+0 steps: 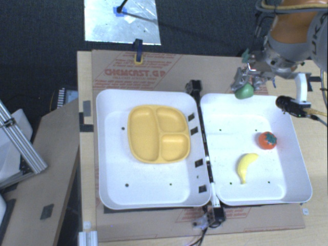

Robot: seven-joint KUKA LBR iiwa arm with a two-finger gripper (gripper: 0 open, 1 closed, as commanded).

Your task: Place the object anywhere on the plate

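A yellow three-compartment plate [157,134] lies in the left bin [113,152]. My gripper [247,82] hangs above the far edge of the right bin [287,188], shut on a small green object [244,91] that shows between and just below its fingers. The green object is lifted off the bin floor, well to the right of the plate.
A red tomato-like toy [266,140] and a yellow banana [246,166] lie in the right bin. A black divider [201,137] with clips runs between the bins. A silver sheet [122,13] lies beyond the bench at the far left.
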